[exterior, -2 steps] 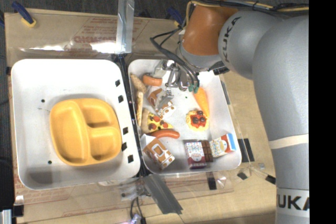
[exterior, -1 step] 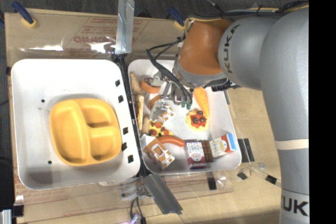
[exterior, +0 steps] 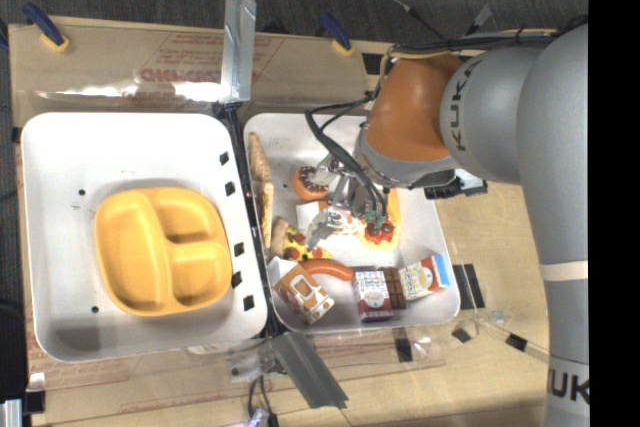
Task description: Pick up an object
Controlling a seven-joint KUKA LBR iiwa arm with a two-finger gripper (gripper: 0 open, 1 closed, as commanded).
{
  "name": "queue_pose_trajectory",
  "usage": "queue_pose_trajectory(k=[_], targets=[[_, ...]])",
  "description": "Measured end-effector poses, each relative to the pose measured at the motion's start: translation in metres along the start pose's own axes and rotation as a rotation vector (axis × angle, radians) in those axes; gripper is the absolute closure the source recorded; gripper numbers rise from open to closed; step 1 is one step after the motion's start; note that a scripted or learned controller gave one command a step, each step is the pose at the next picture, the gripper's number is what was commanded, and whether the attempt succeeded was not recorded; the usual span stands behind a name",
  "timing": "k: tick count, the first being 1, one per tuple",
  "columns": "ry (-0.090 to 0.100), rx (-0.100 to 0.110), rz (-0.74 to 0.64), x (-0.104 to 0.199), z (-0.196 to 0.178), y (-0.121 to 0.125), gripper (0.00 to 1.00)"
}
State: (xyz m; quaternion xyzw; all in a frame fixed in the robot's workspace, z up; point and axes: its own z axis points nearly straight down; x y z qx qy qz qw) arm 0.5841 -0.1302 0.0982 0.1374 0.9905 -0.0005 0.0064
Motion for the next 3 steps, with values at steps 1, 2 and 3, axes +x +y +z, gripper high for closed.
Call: queue_pose_trajectory(k=[1,2,3], targets=[[0.008,0.001,0.055,-0.016,0.004,-0.011,0.00],[0.009,-0.001,-0.304,-0.041,0.005,-0.007,0.00],[0.011,-0.001,-0.255,-0.008,0.006,0.021,0.00]])
